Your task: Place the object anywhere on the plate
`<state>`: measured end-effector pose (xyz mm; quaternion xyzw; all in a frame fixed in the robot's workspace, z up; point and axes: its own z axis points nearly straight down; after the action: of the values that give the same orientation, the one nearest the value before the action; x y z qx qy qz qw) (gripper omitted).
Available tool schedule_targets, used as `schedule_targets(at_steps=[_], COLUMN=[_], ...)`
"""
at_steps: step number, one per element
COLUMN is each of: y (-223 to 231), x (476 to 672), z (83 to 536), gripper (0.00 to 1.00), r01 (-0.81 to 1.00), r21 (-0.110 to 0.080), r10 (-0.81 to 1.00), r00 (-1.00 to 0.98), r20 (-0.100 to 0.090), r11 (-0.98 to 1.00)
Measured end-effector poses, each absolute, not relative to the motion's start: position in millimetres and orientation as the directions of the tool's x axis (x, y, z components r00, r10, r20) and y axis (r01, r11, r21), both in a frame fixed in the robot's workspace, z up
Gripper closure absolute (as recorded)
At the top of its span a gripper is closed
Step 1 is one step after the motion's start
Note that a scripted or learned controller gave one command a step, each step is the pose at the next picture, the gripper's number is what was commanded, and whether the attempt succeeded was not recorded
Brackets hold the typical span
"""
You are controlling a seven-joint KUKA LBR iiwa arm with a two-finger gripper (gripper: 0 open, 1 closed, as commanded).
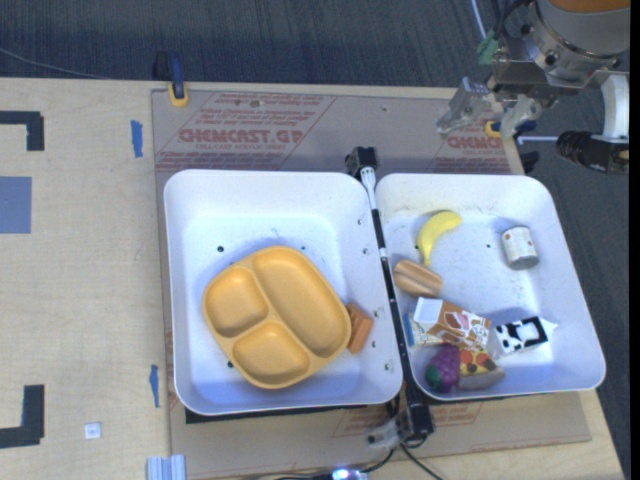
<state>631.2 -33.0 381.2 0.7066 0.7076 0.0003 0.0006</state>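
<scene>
The arm reaches in at the upper right, its gripper (487, 108) hanging open and empty above the right bin's (575, 268) far edge. The yellow divided plate (275, 315) lies in the left bin (260, 203); a banana (437, 231) lies in the right bin.

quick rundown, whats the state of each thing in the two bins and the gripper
plate: left bin, compartments bare
brown block: leaning by plate's edge
banana: right bin, lying flat
hot dog: right bin, loose
can: on its side
gripper: above right bin's far edge, nothing between its fingers
</scene>
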Motion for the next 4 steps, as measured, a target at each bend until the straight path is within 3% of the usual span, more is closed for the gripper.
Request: schedule_targets(at_steps=[1,2,3,4], y=[16.0,72.6,167.5,225.5], x=[641.2,610.4,626.0,625.9], z=[335.2,242.6,215.7,195.9], gripper=[0.00,0.00,0.00,0.00], r01=[1.000,1.000,1.000,1.000], r21=[-0.002,-0.002,0.001,0.002], r10=[1.000,1.000,1.000,1.000], r00=[-0.002,-0.002,-0.002,-0.003], r20=[0.001,0.001,0.002,0.002], r11=[0.002,0.002,0.002,0.003])
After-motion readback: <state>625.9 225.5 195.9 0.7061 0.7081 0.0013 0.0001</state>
